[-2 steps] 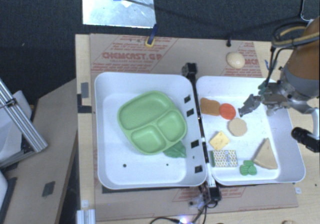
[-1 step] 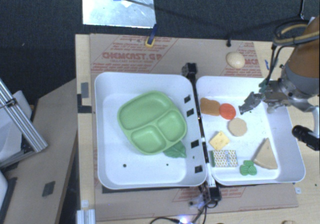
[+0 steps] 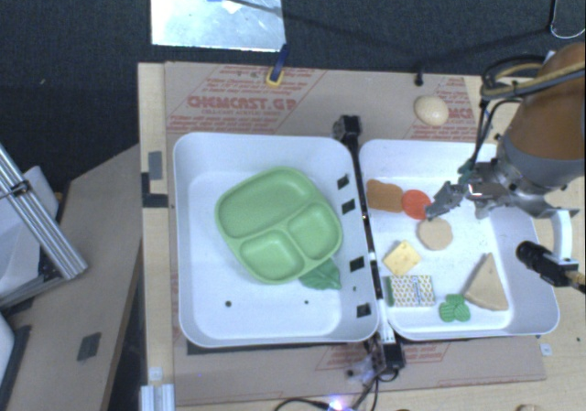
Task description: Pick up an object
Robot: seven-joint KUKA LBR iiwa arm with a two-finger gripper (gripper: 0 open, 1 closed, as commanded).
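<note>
The gripper (image 3: 443,202) is seen poised over the right bin (image 3: 526,308), the red disc (image 3: 415,203) just left of its jaws, whose spacing cannot be told.

A flat red disc (image 3: 415,203) lies in the right bin (image 3: 531,322), touching a brown oval piece (image 3: 385,196) on its left, a tan round piece (image 3: 436,234) just below.
</note>
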